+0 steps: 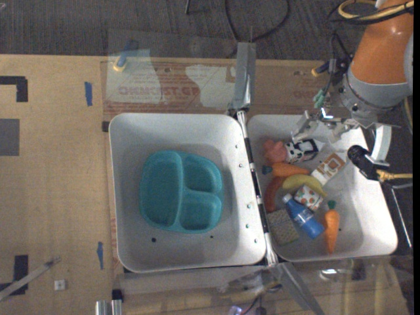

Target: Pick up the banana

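Observation:
The yellow banana (304,182) lies curved in the middle of the right bin (374,238), wedged among other toys. An orange carrot (289,170) touches its upper side and a small patterned cube (307,197) sits just below it. My gripper (321,126) hangs over the bin's back edge, above and slightly right of the banana, close to a black-and-white cow toy (302,151). It is open with nothing between its fingers. The grey arm with its orange band (384,41) comes in from the upper right.
The right bin also holds a pink toy (275,151), a small box (330,166), a blue bottle (305,220), a second carrot (331,230) and a grey sponge (282,227). A teal divided plate (182,190) lies in the left bin (125,143).

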`<state>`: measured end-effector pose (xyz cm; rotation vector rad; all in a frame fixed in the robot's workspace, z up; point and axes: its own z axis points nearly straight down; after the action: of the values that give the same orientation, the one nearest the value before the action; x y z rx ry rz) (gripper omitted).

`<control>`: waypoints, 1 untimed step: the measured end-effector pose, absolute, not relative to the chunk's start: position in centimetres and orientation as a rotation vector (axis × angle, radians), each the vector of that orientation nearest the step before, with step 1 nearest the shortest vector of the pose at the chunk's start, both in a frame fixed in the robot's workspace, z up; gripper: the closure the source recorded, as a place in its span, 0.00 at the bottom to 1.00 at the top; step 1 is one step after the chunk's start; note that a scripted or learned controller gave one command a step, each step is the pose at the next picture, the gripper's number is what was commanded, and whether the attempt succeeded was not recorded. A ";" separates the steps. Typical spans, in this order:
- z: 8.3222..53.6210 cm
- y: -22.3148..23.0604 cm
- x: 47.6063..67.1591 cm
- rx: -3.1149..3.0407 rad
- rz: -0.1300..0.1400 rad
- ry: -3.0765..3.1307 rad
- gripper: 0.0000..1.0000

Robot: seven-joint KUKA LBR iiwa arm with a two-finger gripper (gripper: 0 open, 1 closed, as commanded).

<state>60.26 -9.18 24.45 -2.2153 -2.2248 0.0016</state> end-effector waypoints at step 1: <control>11.8 -16.5 56.7 -2.239 -0.003 -2.209 0.00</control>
<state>56.70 -16.48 11.79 -2.2392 -2.2092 -0.0025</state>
